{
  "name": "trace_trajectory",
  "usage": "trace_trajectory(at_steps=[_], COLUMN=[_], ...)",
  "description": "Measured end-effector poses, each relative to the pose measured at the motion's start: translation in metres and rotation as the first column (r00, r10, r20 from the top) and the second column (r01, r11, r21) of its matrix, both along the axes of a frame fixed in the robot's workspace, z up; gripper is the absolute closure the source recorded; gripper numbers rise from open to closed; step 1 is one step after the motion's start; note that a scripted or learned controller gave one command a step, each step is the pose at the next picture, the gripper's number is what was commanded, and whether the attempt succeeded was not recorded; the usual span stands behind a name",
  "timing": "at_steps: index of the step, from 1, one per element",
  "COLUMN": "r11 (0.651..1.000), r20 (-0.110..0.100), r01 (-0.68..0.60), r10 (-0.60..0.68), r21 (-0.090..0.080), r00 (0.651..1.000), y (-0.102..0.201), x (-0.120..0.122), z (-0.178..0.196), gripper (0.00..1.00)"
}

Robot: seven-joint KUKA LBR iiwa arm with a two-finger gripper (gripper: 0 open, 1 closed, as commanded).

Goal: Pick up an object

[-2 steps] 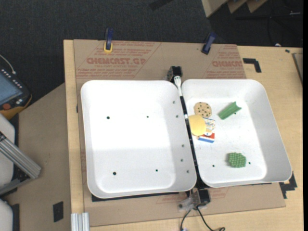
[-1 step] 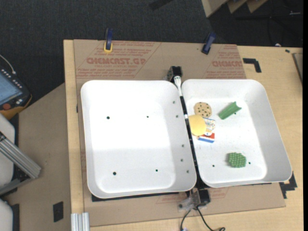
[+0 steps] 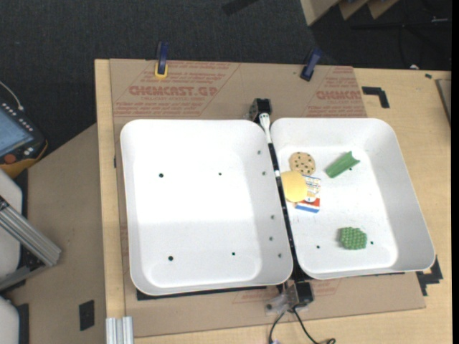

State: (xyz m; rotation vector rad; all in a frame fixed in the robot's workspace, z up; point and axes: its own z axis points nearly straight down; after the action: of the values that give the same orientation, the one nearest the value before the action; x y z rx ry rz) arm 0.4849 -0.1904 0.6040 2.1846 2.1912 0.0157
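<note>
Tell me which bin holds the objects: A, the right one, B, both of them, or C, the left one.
A: the cookie, the green stick and the round green piece all lie in the right bin.

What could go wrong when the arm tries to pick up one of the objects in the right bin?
1. The cookie, the yellow disc and the small printed card lie touching or overlapping close to the right bin's left wall, so a grasp there may catch two things or strike the wall.
2. These three look flat, so the fingers may slide over them.
3. The green block and the green round piece lie apart, probably safer targets.
</note>
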Motion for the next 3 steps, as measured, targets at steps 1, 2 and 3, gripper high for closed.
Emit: trace_trajectory(at_steps=[1,2,3], r11=[1.000,1.000,1.000], r20=[0.005,0.010,0.015], r01=[0.000,0.000,0.000], r10=[0.000,0.000,0.000], r21=[-0.003,-0.006,-0.009], r00=[1.000,1.000,1.000], y=[0.000,0.000,-0.001], x=[0.001,0.001,0.002], z=[0.011,0.022,0.033], gripper=[1.00,1.00,1.00])
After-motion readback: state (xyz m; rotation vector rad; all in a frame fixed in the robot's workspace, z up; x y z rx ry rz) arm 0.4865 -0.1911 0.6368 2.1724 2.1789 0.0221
